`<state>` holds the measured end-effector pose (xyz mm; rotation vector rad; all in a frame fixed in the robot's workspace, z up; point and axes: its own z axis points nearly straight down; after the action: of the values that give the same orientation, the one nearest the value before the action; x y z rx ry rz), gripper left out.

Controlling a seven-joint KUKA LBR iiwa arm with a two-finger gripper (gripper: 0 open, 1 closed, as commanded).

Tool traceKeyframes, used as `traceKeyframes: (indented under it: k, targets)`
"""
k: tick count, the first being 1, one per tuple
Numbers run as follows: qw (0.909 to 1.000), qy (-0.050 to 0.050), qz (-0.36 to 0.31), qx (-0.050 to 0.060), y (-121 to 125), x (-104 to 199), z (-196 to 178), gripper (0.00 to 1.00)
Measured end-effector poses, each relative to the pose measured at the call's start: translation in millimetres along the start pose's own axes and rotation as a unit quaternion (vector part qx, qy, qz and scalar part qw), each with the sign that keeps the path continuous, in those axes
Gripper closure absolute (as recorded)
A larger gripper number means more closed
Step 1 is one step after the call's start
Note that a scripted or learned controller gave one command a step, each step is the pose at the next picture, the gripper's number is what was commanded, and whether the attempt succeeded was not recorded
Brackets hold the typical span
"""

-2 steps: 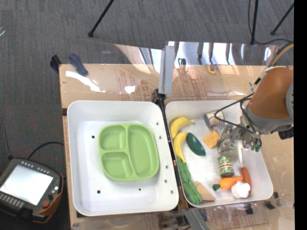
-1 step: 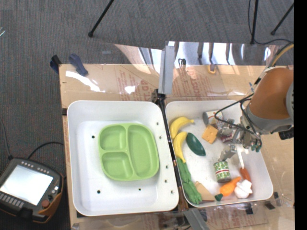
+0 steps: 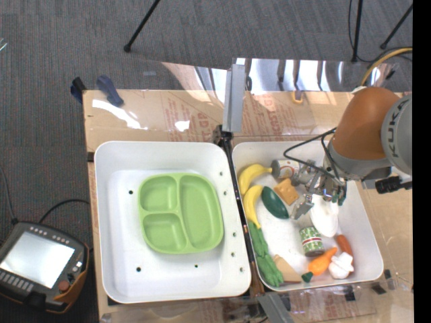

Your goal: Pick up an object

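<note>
The jaws of the gripper (image 3: 311, 195) hang spread and empty over the right bin (image 3: 367, 222), just above the dark green avocado (image 3: 275, 203) and bananas (image 3: 250, 188), so we judge the pick not yet made.

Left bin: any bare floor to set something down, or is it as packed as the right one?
Left bin: bare white floor rings the green divided plate, widest along the near edge and left wall. Right bin is crowded: bananas, small can, carrot and the claw; little bare floor beyond a patch mid-bin.
</note>
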<state>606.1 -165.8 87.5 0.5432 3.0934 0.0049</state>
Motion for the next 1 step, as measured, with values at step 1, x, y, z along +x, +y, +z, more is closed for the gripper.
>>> traceKeyframes:
  k: [1]
  targets:
    - [0.9995,0.001,-0.032,0.0,74.7,19.7,0.1,0.0]
